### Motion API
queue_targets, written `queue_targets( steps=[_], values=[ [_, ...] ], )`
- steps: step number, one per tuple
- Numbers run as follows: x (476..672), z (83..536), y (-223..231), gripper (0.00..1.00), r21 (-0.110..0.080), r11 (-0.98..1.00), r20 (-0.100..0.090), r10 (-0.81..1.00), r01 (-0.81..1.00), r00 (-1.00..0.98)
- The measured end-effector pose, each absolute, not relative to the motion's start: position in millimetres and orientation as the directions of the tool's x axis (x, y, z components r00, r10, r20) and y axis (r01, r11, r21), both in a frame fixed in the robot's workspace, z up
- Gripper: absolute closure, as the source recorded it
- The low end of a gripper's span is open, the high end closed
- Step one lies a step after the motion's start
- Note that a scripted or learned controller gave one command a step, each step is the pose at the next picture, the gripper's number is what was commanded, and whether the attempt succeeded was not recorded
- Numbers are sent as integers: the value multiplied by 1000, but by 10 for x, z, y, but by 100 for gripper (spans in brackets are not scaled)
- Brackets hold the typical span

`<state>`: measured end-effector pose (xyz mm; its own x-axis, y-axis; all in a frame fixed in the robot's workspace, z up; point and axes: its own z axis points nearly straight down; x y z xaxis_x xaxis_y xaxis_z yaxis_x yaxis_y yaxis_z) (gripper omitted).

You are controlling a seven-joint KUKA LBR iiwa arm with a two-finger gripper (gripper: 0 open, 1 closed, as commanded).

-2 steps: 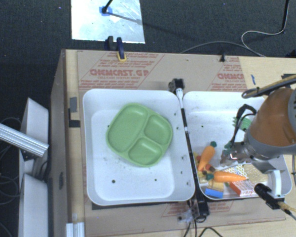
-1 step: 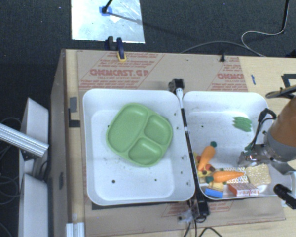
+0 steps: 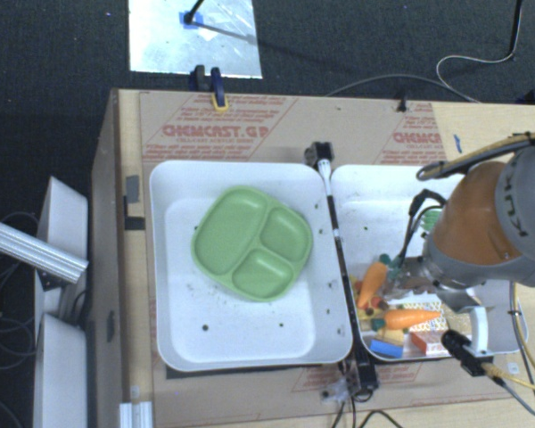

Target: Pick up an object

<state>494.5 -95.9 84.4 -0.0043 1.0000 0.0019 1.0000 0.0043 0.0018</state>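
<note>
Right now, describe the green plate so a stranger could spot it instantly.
Find the two white bins; take the left bin. The green plate lies in its middle. It is pale green, rounded, split into three sections, unlike the small orange toys crowding the other bin.

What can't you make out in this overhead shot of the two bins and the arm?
- Pincer: in the camera view the arm covers it, so its state cannot be read.
- Right bin: the arm hides its right half.
- Small items by the orange carrot: too small and crowded to name.
- Arm: cut off by the right edge.
</note>
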Motion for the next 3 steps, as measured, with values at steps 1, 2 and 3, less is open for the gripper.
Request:
queue_targets(
  steps=[1, 2, 3],
  values=[
    [4872, 846, -848, 0, 4, 0, -4, 1000, 1000, 0],
    [4872, 846, -851, 0, 4, 0, -3, 1000, 1000, 0],
    [4869, 845, -1112, 0, 2, 1, -1, 1000, 1000, -1]
  ],
)
